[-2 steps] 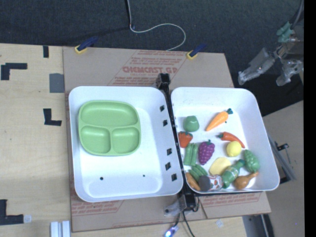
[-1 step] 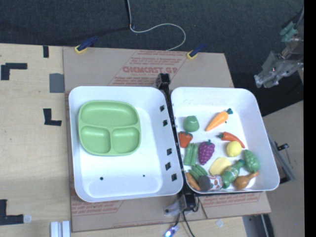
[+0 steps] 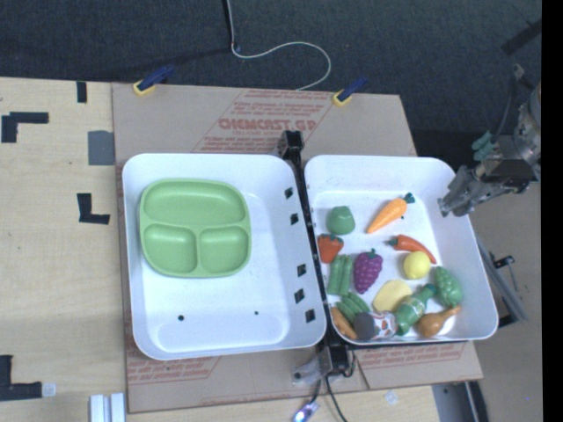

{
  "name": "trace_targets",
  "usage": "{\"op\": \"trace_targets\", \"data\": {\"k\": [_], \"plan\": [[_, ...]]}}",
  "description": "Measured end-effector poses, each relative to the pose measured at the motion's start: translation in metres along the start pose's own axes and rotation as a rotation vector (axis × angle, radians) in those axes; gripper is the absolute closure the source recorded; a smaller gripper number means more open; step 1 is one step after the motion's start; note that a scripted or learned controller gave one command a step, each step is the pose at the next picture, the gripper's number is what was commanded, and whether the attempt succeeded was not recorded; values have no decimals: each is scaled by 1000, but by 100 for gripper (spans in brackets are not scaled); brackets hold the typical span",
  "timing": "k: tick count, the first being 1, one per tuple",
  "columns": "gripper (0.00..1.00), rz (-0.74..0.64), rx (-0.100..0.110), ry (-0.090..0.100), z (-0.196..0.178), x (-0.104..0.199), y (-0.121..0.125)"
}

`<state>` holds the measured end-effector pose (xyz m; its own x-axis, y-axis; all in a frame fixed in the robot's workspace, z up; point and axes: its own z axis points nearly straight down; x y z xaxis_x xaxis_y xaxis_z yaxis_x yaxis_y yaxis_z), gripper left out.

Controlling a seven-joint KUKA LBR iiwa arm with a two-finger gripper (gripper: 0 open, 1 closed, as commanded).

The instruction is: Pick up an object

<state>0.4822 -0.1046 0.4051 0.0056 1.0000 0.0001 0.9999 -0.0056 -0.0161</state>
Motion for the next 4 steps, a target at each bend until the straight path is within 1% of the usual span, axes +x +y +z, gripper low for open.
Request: {"op": "trace_targets", "data": {"k": [1,2,3,4], "plan": [[100,-13,-21,0,-64,64,6],[100,-17,-23,2,-134,148,-1],[100,-10,-15,0,-129,171,-1],[100,-11,-15,0,-129,212,-2]]}}
